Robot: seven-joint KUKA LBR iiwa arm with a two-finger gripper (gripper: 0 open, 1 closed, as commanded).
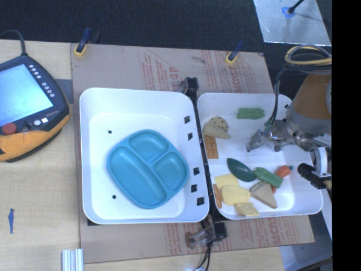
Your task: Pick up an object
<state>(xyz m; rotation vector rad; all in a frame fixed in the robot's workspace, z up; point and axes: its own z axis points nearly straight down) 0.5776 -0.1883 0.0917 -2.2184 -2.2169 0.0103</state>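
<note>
Tool [260,140] empty, fingers spread, above right bin [307,210]; green spoon [242,169] nearby, long axis diagonal, upper-left to lower-right.

Blue divided plate [148,167] in left bin [90,151]; teach pendant [25,109] far left.

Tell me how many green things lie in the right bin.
3. A green strip lies near the far wall, a dark green spoon-like piece in the middle, and a green piece just right of it. The arm may hide more.
</note>
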